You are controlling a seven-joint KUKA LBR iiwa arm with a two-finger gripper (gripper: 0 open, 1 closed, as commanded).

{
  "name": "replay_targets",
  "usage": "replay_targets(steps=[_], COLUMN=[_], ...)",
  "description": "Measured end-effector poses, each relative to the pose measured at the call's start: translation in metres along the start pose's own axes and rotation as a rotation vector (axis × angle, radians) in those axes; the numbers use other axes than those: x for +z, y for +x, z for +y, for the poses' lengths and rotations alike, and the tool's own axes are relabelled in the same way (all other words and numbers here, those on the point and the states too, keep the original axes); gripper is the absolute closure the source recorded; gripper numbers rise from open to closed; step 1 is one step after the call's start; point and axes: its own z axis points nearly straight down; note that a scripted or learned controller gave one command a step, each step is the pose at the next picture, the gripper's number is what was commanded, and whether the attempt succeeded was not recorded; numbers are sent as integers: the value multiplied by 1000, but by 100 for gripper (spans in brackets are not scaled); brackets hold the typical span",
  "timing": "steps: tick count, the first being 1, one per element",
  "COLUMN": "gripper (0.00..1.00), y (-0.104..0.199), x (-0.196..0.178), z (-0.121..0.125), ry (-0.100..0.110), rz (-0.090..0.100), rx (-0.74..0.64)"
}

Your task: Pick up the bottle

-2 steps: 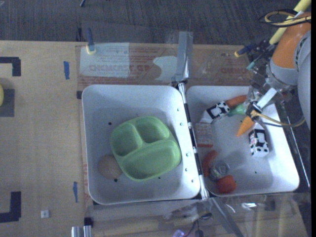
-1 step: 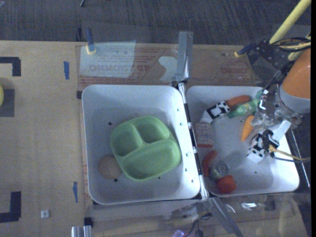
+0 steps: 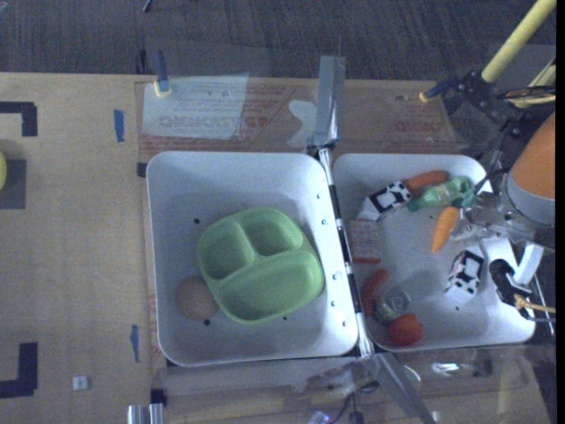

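Right bin point(image 3: 494, 329), near to far. At the near wall lies a red tomato-like piece point(image 3: 404, 328), with a small grey item point(image 3: 394, 302) and a red pepper-like piece point(image 3: 374, 283) just beyond it. Toward my side lies a black-and-white patterned block point(image 3: 465, 272). Mid-bin, an orange carrot point(image 3: 443, 228) points down toward the near wall, and my pincer point(image 3: 478, 217) hangs just beside it on the right. Blur and the wrist hide its tips, so I cannot tell how far it is open, and I see nothing in its grasp.

The bottle point(image 3: 441, 191) is pale green and translucent. It lies on its side near the far wall, just beyond the carrot's top and close against an orange piece point(image 3: 428, 179). A second black-and-white block point(image 3: 388, 198) lies to its left.

Hazards, as I judge them:
- The bottle is hemmed in on two sides — a descent slightly off line would close on the carrot or the orange piece instead.
- A rounded body lying flat may roll or squirt away toward the far wall if I pinch it off-centre.
- Its translucency makes its outline faint — my aim may be poor.

The left bin point(image 3: 163, 237), holding a green divided plate point(image 3: 260, 263) and a tan ball point(image 3: 196, 299), lies well apart and plays no part.
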Motion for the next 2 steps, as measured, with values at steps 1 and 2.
replay_targets(steps=[1,2], gripper=[100,100], y=[-4,-23], x=[-1,17], z=[-27,-63], ry=[-5,48], rz=[-7,7], rx=[-222,-368])
